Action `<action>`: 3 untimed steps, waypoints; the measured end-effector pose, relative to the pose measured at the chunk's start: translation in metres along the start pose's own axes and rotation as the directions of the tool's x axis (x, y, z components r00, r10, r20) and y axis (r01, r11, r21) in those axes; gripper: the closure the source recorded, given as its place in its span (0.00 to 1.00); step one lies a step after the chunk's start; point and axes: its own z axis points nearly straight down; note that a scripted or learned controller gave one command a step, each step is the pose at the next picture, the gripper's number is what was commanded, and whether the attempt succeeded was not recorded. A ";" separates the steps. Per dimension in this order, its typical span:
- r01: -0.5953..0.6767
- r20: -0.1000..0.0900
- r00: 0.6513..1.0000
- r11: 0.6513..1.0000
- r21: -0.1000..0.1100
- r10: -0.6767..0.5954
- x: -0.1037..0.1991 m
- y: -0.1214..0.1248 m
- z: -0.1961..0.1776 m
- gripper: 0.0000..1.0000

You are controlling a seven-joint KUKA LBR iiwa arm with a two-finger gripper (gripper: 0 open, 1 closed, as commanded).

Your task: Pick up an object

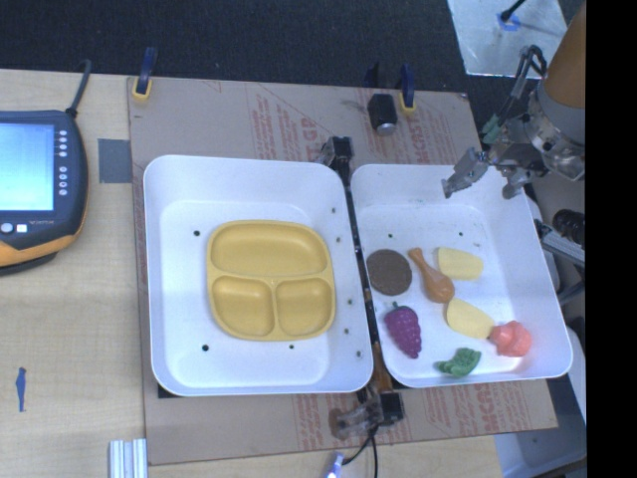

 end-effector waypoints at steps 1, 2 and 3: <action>0.000 0.000 1.000 1.000 0.001 0.000 -0.001 -0.031 0.183 0.00; -0.003 0.002 1.000 1.000 -0.004 0.003 -0.086 -0.008 0.098 0.00; 0.001 -0.002 1.000 1.000 0.003 -0.001 -0.031 -0.053 0.135 0.00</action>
